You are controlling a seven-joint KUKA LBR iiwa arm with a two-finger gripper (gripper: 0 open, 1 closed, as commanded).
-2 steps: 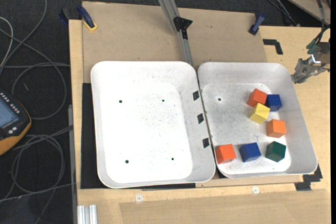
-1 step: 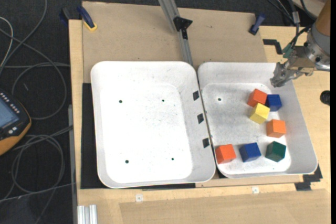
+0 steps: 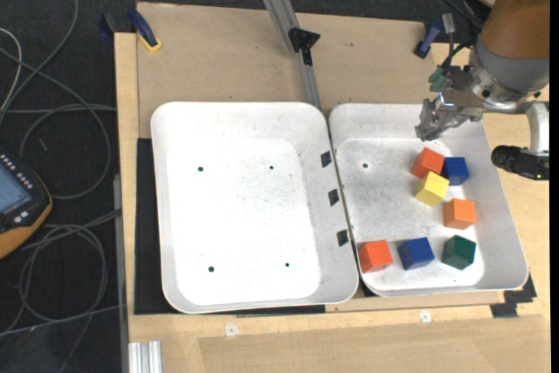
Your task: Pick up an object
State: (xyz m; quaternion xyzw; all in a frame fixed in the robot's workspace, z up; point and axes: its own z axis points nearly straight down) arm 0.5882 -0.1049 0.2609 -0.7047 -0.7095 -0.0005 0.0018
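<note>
The gripper is hanging over the far edge of the right bin, nothing between its fingers, though I can't tell how wide they're standing. The arm is reaching in from the right, wrist tilting downward. Just below it, an orange cube is touching a blue cube and a yellow cube.

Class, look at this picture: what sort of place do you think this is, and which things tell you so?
Probably a robotics lab bench: a robot arm with its tool over a white bin of coloured blocks, and loose cables lie on the floor.
</note>
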